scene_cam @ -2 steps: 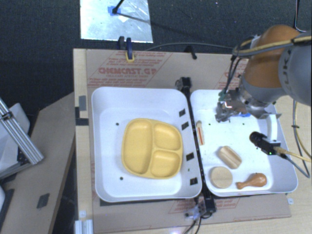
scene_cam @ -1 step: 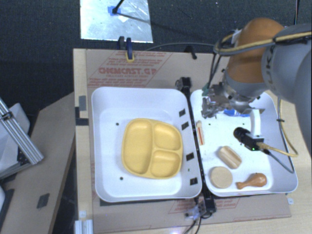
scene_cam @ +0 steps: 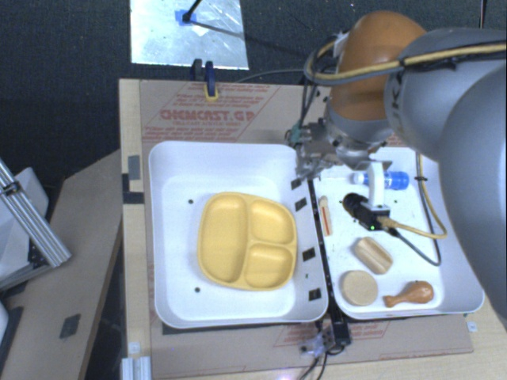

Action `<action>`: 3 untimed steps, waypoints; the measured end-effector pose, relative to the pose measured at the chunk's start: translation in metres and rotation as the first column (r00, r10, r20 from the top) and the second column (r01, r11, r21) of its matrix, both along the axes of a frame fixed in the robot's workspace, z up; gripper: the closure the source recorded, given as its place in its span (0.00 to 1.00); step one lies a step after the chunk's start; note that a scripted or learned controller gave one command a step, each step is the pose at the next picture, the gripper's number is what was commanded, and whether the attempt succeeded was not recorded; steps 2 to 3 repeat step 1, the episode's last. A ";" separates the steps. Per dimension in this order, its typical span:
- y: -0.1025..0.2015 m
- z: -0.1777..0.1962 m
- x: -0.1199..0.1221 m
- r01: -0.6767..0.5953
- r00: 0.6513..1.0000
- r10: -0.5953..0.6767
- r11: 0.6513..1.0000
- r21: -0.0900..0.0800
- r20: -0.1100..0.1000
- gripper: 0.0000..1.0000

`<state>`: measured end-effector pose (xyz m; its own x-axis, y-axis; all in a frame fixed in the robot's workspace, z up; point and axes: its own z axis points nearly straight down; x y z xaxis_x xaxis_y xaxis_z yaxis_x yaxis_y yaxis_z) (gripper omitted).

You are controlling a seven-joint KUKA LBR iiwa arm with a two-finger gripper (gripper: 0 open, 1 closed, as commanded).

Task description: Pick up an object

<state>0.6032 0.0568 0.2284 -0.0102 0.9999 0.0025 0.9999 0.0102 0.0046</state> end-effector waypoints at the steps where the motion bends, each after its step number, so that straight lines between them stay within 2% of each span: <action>1: 0.046 -0.012 0.017 0.002 1.000 -0.002 1.000 -0.001 -0.002 1.00; 3: 0.046 -0.012 0.017 0.002 1.000 -0.002 1.000 -0.001 -0.002 1.00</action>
